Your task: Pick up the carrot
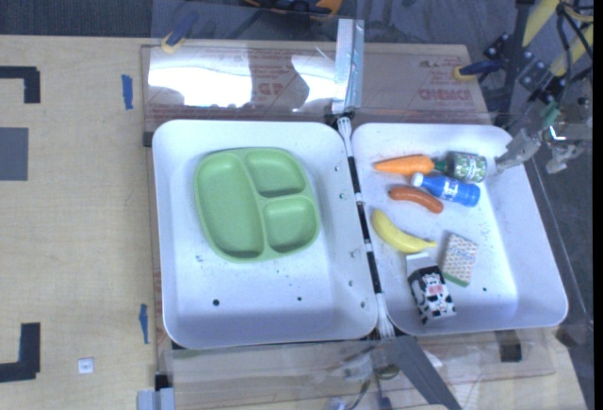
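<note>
The orange carrot (403, 165) lies near the back of the right bin (537, 248), its tip pointing left toward the divider. My gripper (518, 151) hangs over that bin's far right rim, well to the right of the carrot, and it is small and partly blurred. Nothing shows in its grasp. A greenish bottle (467, 166) lies between the carrot and the gripper, touching the carrot's thick end.
Also in the right bin are a blue bottle (448, 189), a red sausage (415, 199), a banana (399, 234), a patterned packet (459, 257) and a cow-print carton (431, 294). A green divided plate (254, 203) sits in the left bin (179, 286).
</note>
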